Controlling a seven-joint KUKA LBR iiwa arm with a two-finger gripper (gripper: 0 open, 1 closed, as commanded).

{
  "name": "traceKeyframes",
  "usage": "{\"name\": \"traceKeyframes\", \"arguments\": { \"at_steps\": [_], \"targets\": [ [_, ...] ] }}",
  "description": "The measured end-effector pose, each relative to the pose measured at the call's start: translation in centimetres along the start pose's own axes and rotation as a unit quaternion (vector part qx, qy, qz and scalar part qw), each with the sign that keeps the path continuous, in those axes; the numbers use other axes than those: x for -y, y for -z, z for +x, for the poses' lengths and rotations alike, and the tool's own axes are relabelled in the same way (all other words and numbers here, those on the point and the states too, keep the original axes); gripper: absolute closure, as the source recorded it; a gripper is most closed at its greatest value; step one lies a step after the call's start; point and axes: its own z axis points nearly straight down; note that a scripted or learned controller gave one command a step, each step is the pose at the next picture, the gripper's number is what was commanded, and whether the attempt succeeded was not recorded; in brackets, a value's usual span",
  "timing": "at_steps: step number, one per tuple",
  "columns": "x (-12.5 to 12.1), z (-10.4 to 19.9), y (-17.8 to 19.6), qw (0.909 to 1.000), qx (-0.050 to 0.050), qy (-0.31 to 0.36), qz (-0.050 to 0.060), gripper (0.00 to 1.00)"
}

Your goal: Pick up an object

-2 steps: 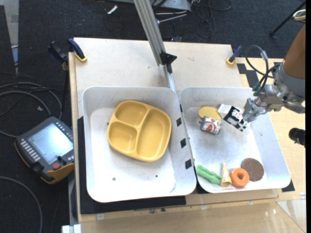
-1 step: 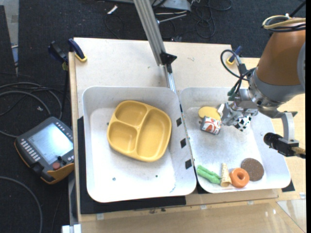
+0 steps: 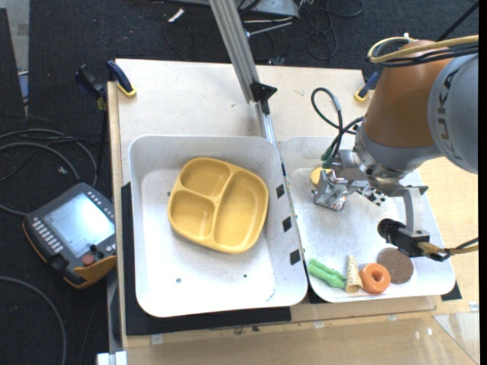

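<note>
My gripper (image 3: 330, 197) hangs low over the upper left part of the right bin (image 3: 435, 213), its metal end pointing down. A small yellow object (image 3: 317, 176) lies right beside it on the upper left; whether they touch is unclear. Along the bin's front edge lie a green pod-shaped piece (image 3: 326, 272), a cream stick-like piece (image 3: 351, 274), an orange ring (image 3: 374, 277) and a brown disc (image 3: 396, 265). These sit well below and to the right of the gripper.
A yellow divided plate (image 3: 218, 204) rests in the middle of the left bin (image 3: 144, 204). A slanted metal pole (image 3: 240, 48) rises from the back, ending near the wall between the bins. A teach pendant (image 3: 72, 234) lies off the bench at left.
</note>
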Motion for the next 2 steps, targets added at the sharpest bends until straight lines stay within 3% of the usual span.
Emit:
{"name": "traceKeyframes", "arguments": {
  "at_steps": [2],
  "targets": [
    [-0.1, 10.3, 0.3, 1.0, 0.0, 0.0, -0.001, 1.0]
  ]
}}
